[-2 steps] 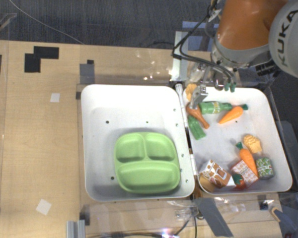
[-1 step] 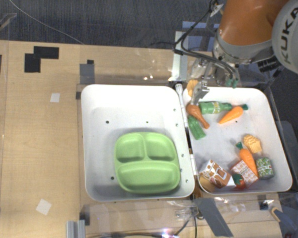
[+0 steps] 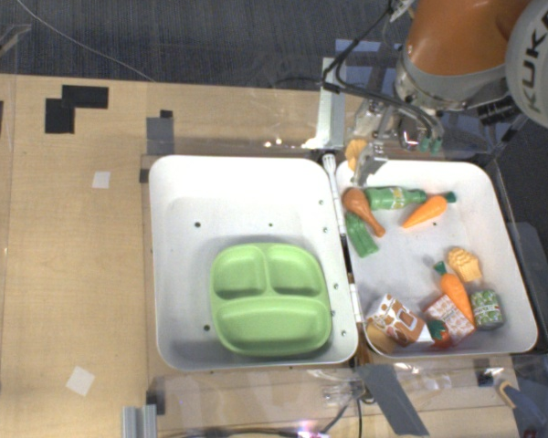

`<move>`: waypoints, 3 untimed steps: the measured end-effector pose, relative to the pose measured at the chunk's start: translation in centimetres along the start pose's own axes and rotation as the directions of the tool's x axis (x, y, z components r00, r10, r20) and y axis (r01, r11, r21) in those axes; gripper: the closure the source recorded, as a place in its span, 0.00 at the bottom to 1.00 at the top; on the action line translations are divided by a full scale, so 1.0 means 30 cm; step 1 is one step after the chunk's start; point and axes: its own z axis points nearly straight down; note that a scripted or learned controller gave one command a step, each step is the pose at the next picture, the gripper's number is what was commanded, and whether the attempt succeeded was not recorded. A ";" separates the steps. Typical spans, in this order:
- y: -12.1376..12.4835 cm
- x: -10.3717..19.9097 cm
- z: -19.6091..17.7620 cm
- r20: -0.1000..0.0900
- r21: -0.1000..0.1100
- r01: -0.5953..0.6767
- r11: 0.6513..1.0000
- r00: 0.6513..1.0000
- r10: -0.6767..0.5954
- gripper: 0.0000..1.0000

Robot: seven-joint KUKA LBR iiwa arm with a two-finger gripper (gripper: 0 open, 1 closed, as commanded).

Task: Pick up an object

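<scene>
Nearest the camera in the right bin (image 3: 504, 199): a cluster along the front edge, with a brown-and-white patterned packet (image 3: 395, 322), a red-and-white carton (image 3: 449, 318), a small green can (image 3: 487, 307), a carrot (image 3: 455, 290) and a yellowish pastry-like piece (image 3: 465, 265) just behind them. All lie on the bin floor. The left bin (image 3: 178, 190) has a green divided plate (image 3: 270, 297) toward its front, nothing on it as far as I can see. Mid-bin right: a second carrot (image 3: 424, 211) touching or just beside a green bottle (image 3: 397, 197), a chicken drumstick (image 3: 361, 208) by the divider, and a dark green flat piece (image 3: 361, 237) under or against it. Far edge: the gripper (image 3: 373, 158) hangs over the back-left corner of the right bin, just above the drumstick and bottle end. The fingers look slightly apart with nothing between them, though the view is cluttered by cables and brackets, so that's a read, not a certainty. Status: nothing picked yet; every item sits in the bin. My guess is that we're in approach or pre-grasp, with the likely target the drumstick or the bottle. Left to do: descend, close on something, lift clear. Risk: the corner wall and divider crowd the finger path there.
</scene>
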 end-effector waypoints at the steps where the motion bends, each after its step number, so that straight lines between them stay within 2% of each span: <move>1: 0.001 -0.008 -0.043 0.010 -0.002 0.000 1.000 1.000 0.000 1.00; 2: 0.053 -0.067 0.128 -0.034 0.002 0.095 0.995 0.995 -0.095 1.00; 3: 0.055 -0.079 0.074 -0.018 0.001 0.095 0.995 0.995 -0.095 1.00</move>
